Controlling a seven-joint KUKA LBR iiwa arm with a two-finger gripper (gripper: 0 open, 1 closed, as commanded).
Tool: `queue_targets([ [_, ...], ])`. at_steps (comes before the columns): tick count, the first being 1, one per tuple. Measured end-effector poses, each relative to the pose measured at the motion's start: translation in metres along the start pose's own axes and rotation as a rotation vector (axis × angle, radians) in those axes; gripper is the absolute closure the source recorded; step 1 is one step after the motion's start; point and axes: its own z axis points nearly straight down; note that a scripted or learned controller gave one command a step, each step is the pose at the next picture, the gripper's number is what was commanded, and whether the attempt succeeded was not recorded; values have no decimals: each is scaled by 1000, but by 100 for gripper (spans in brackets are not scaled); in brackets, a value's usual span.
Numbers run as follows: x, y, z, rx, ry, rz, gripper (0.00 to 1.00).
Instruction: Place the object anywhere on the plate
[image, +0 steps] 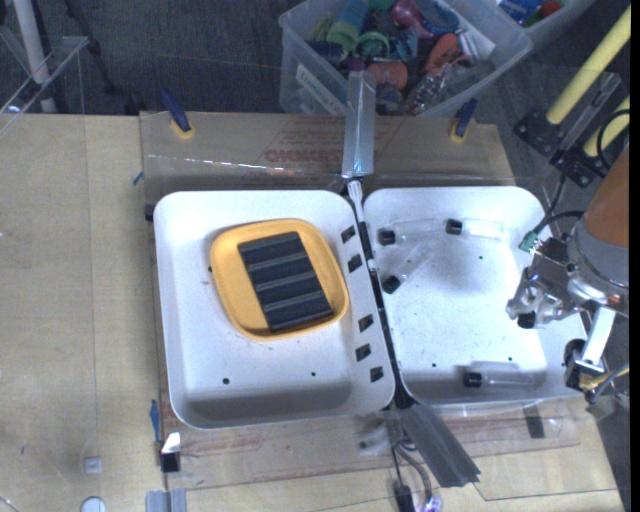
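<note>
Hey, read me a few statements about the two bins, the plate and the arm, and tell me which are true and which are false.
1. The yellow plate lies in the left bin. True.
2. A dark ribbed object lies on the plate. True.
3. The gripper hovers over the plate. False: it is at the right edge of the right bin.
4. The plate is round and blue. False: it is a yellow rounded square.
5. A box of colourful items stands behind the bins. True.

Open floor across the right bin; black ridged block covering the yellow plate.
</note>
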Motion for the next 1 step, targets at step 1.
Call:
queue_targets([
  [1, 0, 0, 0, 0, 0, 0, 0],
])
